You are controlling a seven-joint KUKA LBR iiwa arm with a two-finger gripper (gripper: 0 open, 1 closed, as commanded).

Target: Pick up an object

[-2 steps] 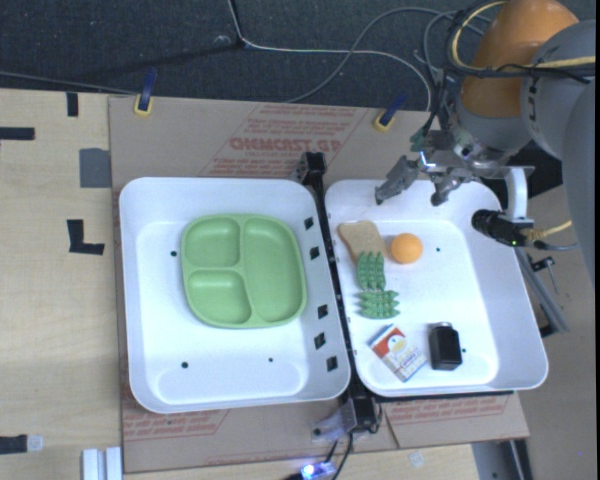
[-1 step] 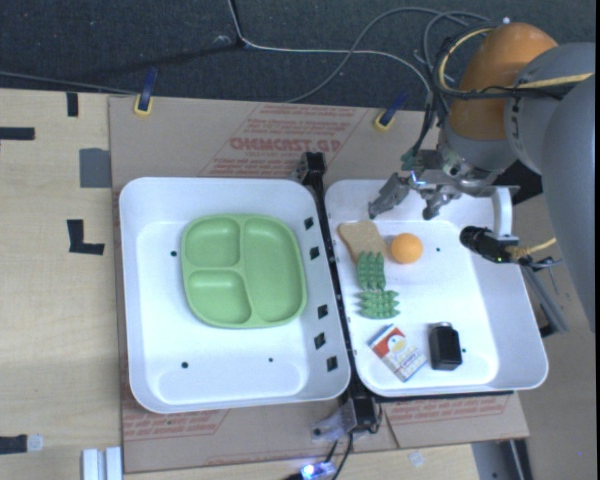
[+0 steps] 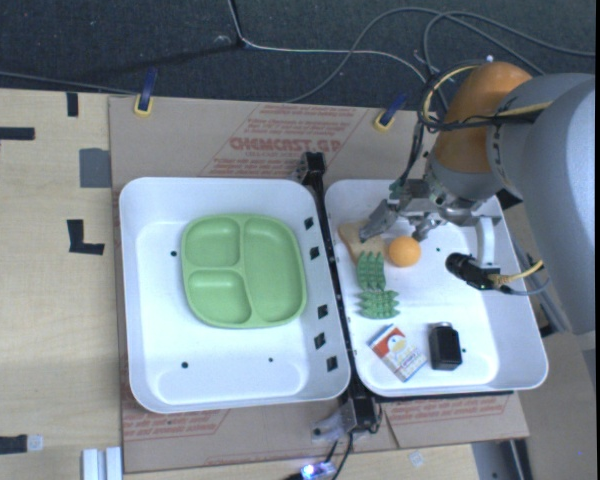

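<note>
My gripper (image 3: 400, 226) hovers spread wide just above orange ball (image 3: 405, 252) in right bin (image 3: 500, 363); approach step. Next, I reckon: descend, close.

light: even, fairly bright | shadows: soft, faint | glare: white bins (image 3: 160, 298) washed out | focus: slightly soft — grainy

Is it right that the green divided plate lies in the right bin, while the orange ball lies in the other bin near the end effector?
Not quite. The camera view shows the green divided plate in the left bin. The orange ball lies in the right bin, near the end effector.
</note>
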